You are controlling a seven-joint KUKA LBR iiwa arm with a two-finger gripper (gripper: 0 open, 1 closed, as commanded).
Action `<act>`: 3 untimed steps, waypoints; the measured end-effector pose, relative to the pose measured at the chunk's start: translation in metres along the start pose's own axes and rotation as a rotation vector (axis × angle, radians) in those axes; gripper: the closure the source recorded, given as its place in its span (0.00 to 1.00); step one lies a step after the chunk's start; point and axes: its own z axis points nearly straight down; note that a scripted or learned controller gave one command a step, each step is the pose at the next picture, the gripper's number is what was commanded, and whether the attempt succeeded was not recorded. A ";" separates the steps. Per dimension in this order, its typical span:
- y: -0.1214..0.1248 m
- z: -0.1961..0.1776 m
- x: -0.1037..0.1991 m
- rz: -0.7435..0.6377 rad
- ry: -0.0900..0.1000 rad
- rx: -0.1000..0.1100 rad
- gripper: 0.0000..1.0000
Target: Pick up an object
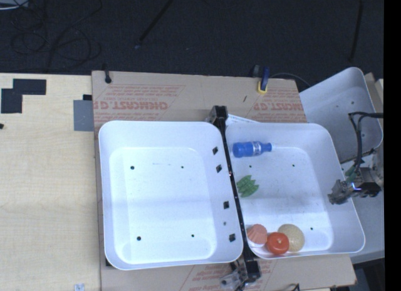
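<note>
My gripper at the right bin's right rim, grip state unclear, blue bottle well to its left near the bin's top, green piece mid-bin, three round pieces at bottom, left bin beside.

One fixed camera looks down at a slant from above the bench, far enough back to take in both white bins side by side and the dark floor beyond.

two white bins, one blue bottle, one green piece, three round things.
</note>
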 end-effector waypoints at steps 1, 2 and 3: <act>0.000 -0.009 0.000 -0.005 0.000 0.001 1.00; 0.000 0.051 0.065 -0.004 0.000 -0.003 1.00; 0.020 -0.060 0.068 -0.002 -0.008 -0.018 1.00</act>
